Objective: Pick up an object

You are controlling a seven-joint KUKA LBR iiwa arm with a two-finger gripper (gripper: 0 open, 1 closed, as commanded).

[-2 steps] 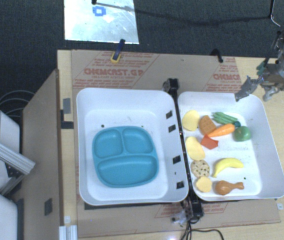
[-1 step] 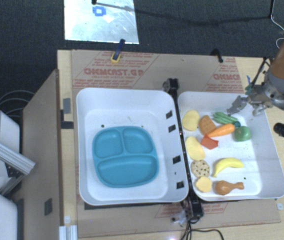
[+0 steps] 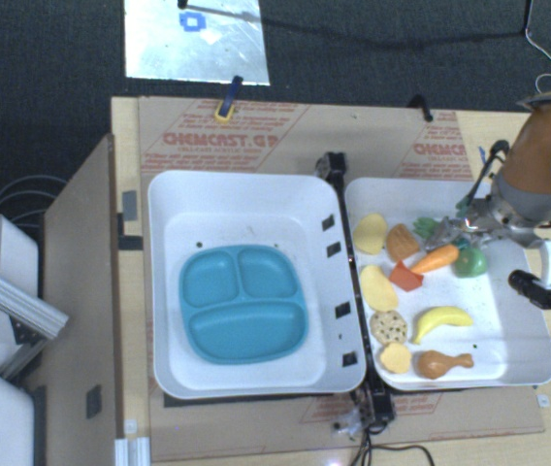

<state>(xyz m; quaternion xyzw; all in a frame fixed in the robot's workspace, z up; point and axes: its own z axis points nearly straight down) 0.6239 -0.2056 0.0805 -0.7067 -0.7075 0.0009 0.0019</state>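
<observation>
Reaching in from the right, my hand (image 3: 469, 223) sits low over the far part of the right bin (image 3: 523, 357), among a cluster of toy foods. Its metal tip is right by the wide end of the toy carrot (image 3: 435, 258) and beside a green round toy (image 3: 469, 261). Whether it is clenched or released I cannot tell, and nothing is clearly seen between its parts. My grey arm (image 3: 547, 178) with its orange band rises behind it at the right edge.

Two shallow white bins lie side by side on the counter (image 3: 130, 289). The left bin (image 3: 174, 212) holds a blue divided plate (image 3: 243, 302), lying flat near its middle.

The right bin holds the toys I could pick. Along its left side, from far to near, lie a yellow piece (image 3: 371, 232), a pale potato-shaped piece (image 3: 378, 286), a speckled cookie (image 3: 388, 327) and a small yellow round piece (image 3: 395, 358). A brown bread-like piece (image 3: 402, 242) sits near the yellow piece, touching a red block (image 3: 405, 278) below it. The carrot lies tilted, its narrow end over the red block. A banana (image 3: 439, 320) lies nearer the front, and a brown drumstick (image 3: 442, 362) is just below it. A green leafy piece (image 3: 426, 227) shows beside my hand.
</observation>
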